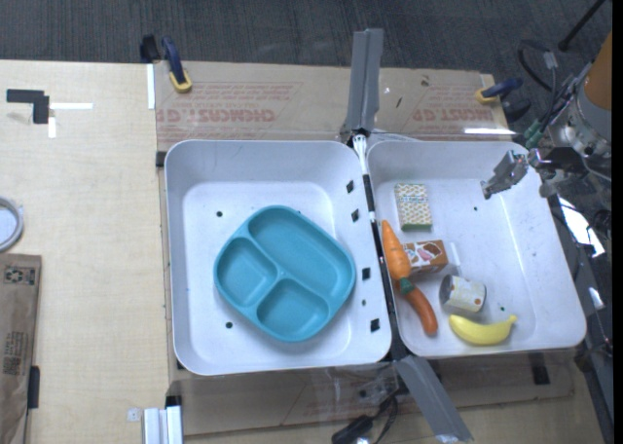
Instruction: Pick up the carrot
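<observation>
Nearest, banana (481,329) and small can (463,292) in right bin (545,335). Just beyond, carrot (393,249) lying along that bin's left wall, touching snack carton (426,256) and chili (420,306). Farther back, green packet (413,206). Farthest, pincer (505,175) at bin's rear right, nothing held, opening impossible to tell. Best approach, probably: descend straight down, straddling carrot across its width, clear of wall.
</observation>
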### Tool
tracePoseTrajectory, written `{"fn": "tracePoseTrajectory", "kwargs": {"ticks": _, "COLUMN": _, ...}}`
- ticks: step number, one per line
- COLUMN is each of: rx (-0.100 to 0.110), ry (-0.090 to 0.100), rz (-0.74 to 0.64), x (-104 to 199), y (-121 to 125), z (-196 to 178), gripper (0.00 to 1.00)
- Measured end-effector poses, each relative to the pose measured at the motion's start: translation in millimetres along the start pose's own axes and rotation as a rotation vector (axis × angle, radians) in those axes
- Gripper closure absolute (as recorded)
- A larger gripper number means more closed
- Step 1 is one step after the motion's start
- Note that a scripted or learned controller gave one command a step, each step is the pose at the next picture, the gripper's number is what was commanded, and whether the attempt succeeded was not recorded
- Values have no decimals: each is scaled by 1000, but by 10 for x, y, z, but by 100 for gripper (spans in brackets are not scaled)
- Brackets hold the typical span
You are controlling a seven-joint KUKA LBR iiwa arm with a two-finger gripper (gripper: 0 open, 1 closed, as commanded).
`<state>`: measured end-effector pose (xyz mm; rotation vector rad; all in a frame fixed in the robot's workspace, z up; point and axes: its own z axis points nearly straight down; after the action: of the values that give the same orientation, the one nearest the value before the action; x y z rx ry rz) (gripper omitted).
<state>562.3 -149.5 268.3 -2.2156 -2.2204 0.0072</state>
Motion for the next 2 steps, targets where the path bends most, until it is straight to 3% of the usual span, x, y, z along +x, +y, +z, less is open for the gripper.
{"fn": "tracePoseTrajectory", "kwargs": {"ticks": 1, "rx": 1, "ry": 0, "rz": -110, "x": 768, "y": -676, "z": 807, "gripper": 0}}
{"fn": "tracePoseTrajectory", "kwargs": {"ticks": 2, "rx": -20, "ry": -6, "rz": -257, "x": 466, "y": -242, "z": 1580, "gripper": 0}}
